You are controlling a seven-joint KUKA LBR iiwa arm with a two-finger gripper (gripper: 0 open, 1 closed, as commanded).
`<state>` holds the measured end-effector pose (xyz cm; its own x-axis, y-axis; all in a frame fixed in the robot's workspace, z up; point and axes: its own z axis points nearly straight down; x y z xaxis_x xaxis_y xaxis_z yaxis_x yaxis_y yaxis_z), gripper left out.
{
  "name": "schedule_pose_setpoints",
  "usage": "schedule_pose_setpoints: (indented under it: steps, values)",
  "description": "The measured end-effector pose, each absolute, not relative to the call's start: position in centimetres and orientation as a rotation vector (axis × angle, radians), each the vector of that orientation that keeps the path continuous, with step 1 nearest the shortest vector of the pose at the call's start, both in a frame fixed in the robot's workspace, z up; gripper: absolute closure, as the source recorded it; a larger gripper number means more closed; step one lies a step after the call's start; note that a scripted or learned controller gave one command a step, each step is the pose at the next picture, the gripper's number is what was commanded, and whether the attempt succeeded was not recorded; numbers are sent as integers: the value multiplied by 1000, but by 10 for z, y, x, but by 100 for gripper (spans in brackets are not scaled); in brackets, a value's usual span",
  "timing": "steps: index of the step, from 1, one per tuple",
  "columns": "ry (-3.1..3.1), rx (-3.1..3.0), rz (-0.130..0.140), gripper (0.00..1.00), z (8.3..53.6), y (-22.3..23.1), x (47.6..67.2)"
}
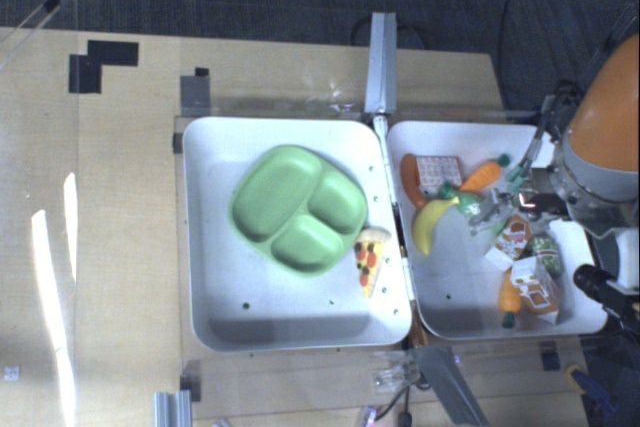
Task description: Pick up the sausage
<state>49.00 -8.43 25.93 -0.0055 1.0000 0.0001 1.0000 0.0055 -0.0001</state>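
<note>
The sausage [409, 179] is a short red-brown piece lying along the left wall of the right bin [450, 310], at its far end. It touches a pink checkered packet [438, 173] on its right. A yellow banana [427, 223] lies just in front of it. My gripper [497, 208] reaches in from the right and hangs over the middle of the right bin, to the right of the banana and well apart from the sausage. The arm's orange band [612, 105] is above the bin's right rim.
An orange carrot [483, 175] lies behind the gripper. Small cartons and packets [530, 285] crowd the right bin's right half. The left bin [215, 245] holds a green divided plate [298, 207] and a pizza slice [369, 258] by its right wall.
</note>
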Motion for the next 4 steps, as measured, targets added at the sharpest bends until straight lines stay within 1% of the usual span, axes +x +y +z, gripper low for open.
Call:
schedule_pose_setpoints:
  steps: [1, 2, 3, 4]
  values:
    - [-2446, -1969, 0, 0, 109, -98, 532]
    - [-2395, -2043, -10, 0, 87, -117, 584]
    - [-2377, -2001, 53, 0, 86, -111, 660]
    - [-2291, -2122, 19, 0, 85, -152, 665]
